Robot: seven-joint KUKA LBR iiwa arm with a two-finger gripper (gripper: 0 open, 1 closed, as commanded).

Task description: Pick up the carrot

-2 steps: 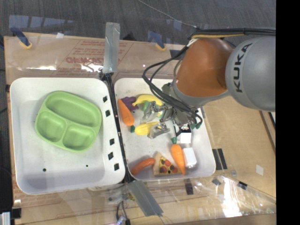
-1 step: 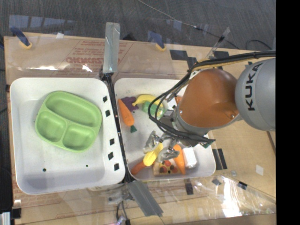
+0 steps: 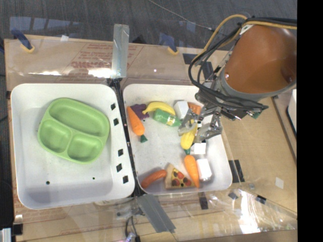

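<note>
An orange carrot (image 3: 135, 121) with a dark green stem end lies along the left wall of the right bin (image 3: 161, 150). A second orange carrot-like piece (image 3: 191, 170) rests near the bin's front right, beside a white block (image 3: 204, 169). My gripper (image 3: 201, 124) hangs over the bin's right side, below the arm's orange band. It is open, its metal fingers (image 3: 190, 118) spread just above a yellow piece (image 3: 187, 139). Nothing sits between them. The gripper is well to the right of the left carrot and a short way behind the front one.
The right bin also holds a banana (image 3: 159, 106), a green item (image 3: 164, 117), a white cube (image 3: 180, 107), a pizza slice (image 3: 176, 178), a sausage (image 3: 153, 177) and another white block (image 3: 199, 147). A green divided plate (image 3: 74, 130) lies in the left bin (image 3: 30, 185).
</note>
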